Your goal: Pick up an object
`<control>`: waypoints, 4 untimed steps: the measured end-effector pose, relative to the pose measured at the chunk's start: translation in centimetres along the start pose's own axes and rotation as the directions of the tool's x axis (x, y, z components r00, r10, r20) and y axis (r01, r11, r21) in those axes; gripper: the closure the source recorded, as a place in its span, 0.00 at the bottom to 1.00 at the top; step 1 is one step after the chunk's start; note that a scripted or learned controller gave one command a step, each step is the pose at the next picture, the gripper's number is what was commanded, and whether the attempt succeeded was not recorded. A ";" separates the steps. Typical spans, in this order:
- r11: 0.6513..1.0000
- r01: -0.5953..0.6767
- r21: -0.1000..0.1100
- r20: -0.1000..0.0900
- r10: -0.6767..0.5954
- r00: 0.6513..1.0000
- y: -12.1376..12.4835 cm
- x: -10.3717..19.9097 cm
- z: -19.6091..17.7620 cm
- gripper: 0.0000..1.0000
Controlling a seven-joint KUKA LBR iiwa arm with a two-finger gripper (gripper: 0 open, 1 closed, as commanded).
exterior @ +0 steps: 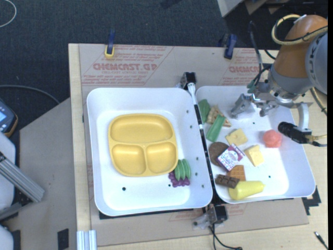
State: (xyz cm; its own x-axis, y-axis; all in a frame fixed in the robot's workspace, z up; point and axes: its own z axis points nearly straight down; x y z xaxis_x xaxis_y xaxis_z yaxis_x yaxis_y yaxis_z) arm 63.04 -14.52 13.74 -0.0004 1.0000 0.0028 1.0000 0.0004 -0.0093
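One gripper (pixel 253 107) over right bin (pixel 296 184) | finger state: cannot tell | pink ball (pixel 272 138) just beside, apart

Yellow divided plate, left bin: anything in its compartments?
Empty. All three compartments of the yellow divided plate show bare yellow; the grapes lie beside it on the left bin floor.

A yellow divided tray (pixel 141 145) lies in the left bin (pixel 99 155); blue clamps (pixel 110 45) grip the cardboard-covered bench (pixel 156 61) beyond that bin; dark carpet (pixel 78 9) surrounds it.
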 end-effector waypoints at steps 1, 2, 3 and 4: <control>1.000 -0.002 -0.010 0.002 0.002 1.000 0.2 -0.1 4.9 0.00; 1.000 -0.001 -0.018 0.006 0.001 1.000 0.4 -0.1 3.4 1.00; 1.000 -0.002 -0.017 0.006 0.002 1.000 0.0 -0.8 -2.6 1.00; 1.000 -0.001 -0.019 0.006 0.001 1.000 -0.1 -1.6 -8.7 1.00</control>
State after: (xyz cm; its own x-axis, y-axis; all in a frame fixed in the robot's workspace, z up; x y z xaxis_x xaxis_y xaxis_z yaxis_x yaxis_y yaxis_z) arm 63.03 -16.18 22.47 0.0006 1.0000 -0.0036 1.0000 -0.0005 0.0099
